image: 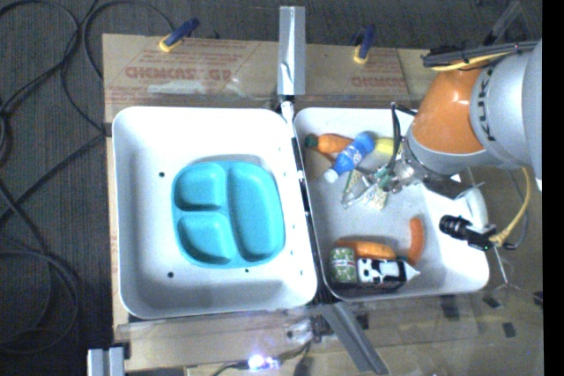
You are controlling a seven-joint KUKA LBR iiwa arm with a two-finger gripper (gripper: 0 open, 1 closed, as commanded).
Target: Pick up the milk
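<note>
Right bin [458, 282] holds milk [381, 274], carrots, bottle; left bin [141, 189] a blue tray [231, 212].

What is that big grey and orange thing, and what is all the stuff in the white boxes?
That is a robot arm. It reaches in from the right, and a camera above the bench looks down on it. At its tip is a gripper, a sort of two-fingered hand, low over the right bin. I can't tell if the fingers are open or shut. That bin holds toy food: a carrot and a blue bottle at the top, a sausage, and at the bottom the black-and-white milk carton beside a small green can. The robot should pick up the milk, which lies away from the gripper. The left bin holds a blue tray with compartments.
</note>
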